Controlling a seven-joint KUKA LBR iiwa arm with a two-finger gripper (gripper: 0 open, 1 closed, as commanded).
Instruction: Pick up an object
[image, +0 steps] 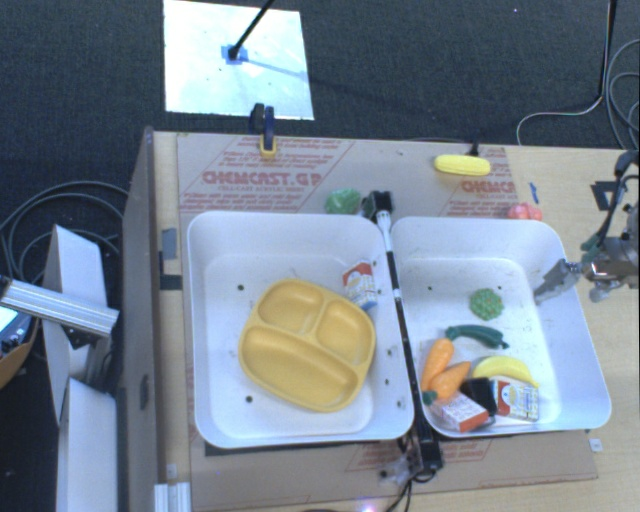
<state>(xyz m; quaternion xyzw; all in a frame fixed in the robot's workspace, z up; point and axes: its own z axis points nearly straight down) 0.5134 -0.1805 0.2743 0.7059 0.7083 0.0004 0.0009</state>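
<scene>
Across the middle of the frame, two white bins are sitting side by side on a brown board printed "CHEMCAST" in red. Filling much of the left bin (215, 300) is a yellow tray (307, 343), smooth moulded plastic with rounded corners and three compartments, its long axis running from upper left to lower right. Just touching its upper right edge, a small carton (361, 284) is lying with red and blue print too small to read.

Over in the right bin (570, 330), a yellow banana (507, 369) is curving with its length running left to right, beside two orange carrots (442, 368) leaning from lower left to upper right. A slim dark green vegetable (477, 335) is lying nearly level above them, and a round, knobbly green piece (486, 303) is sitting higher still. A red-and-white carton (462, 412) and a printed pack (516, 399) are crowding the lower corner, lettering unreadable.

At the right edge, the gripper (556, 282) is hanging over the right bin's rim, one grey finger showing, nothing visibly held; how far apart the fingers stand, I cannot tell.
</scene>
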